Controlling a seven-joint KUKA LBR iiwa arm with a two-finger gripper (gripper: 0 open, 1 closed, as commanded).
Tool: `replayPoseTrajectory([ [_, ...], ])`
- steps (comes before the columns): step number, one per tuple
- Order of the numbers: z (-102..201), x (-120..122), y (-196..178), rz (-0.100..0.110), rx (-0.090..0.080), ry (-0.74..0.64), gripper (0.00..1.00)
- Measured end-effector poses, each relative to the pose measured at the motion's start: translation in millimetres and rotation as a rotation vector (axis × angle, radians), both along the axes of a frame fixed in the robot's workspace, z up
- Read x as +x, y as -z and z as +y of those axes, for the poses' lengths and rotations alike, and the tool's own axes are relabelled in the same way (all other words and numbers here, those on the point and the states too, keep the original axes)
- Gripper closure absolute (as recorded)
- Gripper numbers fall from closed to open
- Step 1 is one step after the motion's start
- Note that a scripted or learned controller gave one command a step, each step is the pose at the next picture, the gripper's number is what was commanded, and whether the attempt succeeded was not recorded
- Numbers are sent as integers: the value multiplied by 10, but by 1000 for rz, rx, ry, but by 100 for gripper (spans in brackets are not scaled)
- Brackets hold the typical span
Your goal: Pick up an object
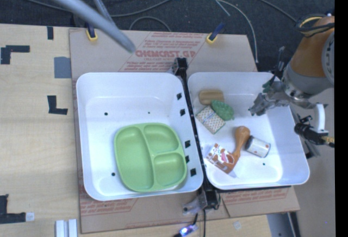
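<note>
Two shallow white plastic bins sit side by side on a sheet of printed brown cardboard [163, 51] laid over a pale wooden bench [32, 138]. The left bin [92, 89] fills the middle of the frame and holds a light green plastic tray with three compartments [150, 156], lying flat in its lower half.

The right bin [288, 168] holds the loose objects. Near its upper left lies a tan, rounded block like a bread roll [211, 96]. Just below and to the right of it is a dark green crumpled lump [222, 110], and touching that on the lower left is a small square packet with a fine checked pattern [210, 119]. Lower, toward the middle of the bin, a brown wooden piece with a round head and a short handle [240, 141] lies at a slant. Just to its right lies a small silver cylinder with a dark end [257, 147]. At its lower left end a flat red and white printed packet [220, 157] lies on the bin floor.

The grey arm with the orange band [315, 62] enters at the right edge of the frame. Its dark two-finger gripper [260, 106] hangs over the upper right part of the right bin, well apart from the objects. Whether its jaws are open or closed cannot be told, and nothing is seen between them.
</note>
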State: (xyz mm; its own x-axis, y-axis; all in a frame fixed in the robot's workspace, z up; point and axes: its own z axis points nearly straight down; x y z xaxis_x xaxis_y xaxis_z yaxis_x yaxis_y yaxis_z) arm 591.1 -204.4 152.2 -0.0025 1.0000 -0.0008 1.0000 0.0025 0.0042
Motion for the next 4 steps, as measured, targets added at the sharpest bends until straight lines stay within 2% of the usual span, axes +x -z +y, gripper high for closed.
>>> replayPoseTrajectory([
  [1,70,97,-536,0,-1,0,100],
  [2,-11,141,-1020,0,-1,0,100],
  [3,488,131,-1050,4,2,-3,100],
  [4,1084,86,-917,7,2,-4,100],
])
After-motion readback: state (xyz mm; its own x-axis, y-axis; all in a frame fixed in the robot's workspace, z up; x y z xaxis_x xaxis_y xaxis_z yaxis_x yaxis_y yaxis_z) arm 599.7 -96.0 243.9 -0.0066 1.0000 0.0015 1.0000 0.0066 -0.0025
